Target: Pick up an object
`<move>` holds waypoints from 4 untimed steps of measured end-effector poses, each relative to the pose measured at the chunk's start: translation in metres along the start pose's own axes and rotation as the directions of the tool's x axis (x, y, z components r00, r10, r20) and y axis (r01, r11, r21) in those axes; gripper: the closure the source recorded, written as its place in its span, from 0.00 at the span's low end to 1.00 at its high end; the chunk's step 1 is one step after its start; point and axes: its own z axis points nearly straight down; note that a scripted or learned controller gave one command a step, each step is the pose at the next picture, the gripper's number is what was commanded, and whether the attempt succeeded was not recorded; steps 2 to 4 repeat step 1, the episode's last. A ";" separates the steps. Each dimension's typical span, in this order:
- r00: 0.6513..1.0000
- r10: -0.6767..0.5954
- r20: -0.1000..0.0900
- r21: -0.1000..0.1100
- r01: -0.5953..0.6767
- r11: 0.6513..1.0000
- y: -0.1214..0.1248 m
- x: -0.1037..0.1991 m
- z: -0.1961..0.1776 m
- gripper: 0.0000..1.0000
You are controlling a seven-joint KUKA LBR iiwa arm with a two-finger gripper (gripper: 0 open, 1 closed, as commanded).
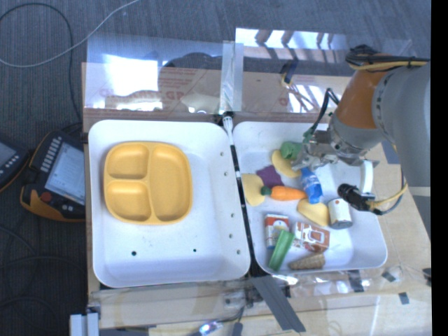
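Biggest thing on the bench: two shallow white bins side by side, the left bin (168,257) and the right bin (364,247), meeting along a centre seam. Sitting in the left bin, towards its far-left part, a yellow divided plate (148,182) with three compartments.

From the right comes the grey arm (402,117), its orange band (358,103) bent over the far-right corner of the right bin, wrist angled down and leftwards into the clutter. The gripper (315,161) is low over the toys at the far side of the pile, just above a blue bottle (311,185) and beside something green (290,150); whether its tips are apart or together, I cannot tell from here, and nothing is plainly seen clamped in it.

Down through the objects in the right bin: a red-and-white carton (311,237) near the front, printing on it too small to read, and a second red-and-white pack (276,228) just left of it. A green cylinder (281,250) lies tilted across that pack. A carrot (287,194) lies in the middle, a purple piece (269,176) touching it on the far side. Pale yellow pieces: one at the left wall (252,189), one right of the carrot (313,212). A small white can with a red label (340,213), wording unreadable, sits right of that. A brown stub (306,262) lies nearest the front.

Left of the bench, on the floor, a handheld control pendant (54,177), its screen unreadable.
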 end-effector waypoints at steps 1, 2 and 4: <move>0.988 0.157 0.004 0.016 -0.157 0.987 0.039 0.081 -0.129 1.00; 0.988 0.157 0.004 0.016 -0.157 0.987 0.039 0.081 -0.129 1.00; 0.988 0.157 0.004 0.016 -0.157 0.987 0.039 0.081 -0.129 1.00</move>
